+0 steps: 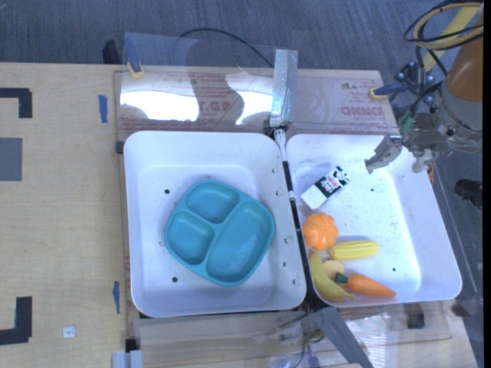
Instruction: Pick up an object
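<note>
Left bin (146, 282): a blue divided plate (220, 231), nothing to grab easily.
Right bin (430, 259): small white carton (325, 187), orange pumpkin (321, 231), corn (353, 249), banana (328, 280), carrot (368, 285), crowded along its left side.
Best pick: the carton looks light and stiff; pinch its long flat sides.
Gripper (399, 156): over the bin's upper right, prongs spread apart, holding nothing.

1. A small white carton (324, 188) with black markings lies tilted near the right bin's (430, 228) left wall.
2. An orange pumpkin (321, 231) sits below it.
3. A corn cob (354, 249), banana (327, 278) and carrot (370, 285) cluster at the front.
</note>
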Motion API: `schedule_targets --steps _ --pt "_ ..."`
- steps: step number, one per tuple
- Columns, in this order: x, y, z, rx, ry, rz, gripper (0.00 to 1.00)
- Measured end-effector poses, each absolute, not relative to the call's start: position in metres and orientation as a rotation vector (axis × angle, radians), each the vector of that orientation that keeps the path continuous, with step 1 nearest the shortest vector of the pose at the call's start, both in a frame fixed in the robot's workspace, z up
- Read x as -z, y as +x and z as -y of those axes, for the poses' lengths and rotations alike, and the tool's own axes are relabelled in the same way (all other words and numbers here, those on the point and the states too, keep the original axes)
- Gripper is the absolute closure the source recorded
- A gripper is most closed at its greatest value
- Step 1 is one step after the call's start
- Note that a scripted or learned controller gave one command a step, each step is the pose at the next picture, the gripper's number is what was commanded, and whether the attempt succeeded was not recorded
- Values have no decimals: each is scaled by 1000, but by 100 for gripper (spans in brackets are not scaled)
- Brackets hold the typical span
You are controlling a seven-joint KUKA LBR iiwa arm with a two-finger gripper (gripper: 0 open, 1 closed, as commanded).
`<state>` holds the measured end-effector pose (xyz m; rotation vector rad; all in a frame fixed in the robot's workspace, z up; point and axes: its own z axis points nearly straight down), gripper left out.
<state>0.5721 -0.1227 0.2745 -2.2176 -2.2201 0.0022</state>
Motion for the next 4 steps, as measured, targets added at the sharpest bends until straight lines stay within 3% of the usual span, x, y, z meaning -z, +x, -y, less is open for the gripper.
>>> schedule_targets --steps 1,2,3,4 --pt "-174 508 131 -7 -2069 2354 0" --pt "-87 510 162 5 -2032 2404 0" --pt "-163 603 195 6 -2177 2276 0" --pt "-171 603 195 5 -2178 2278 100"
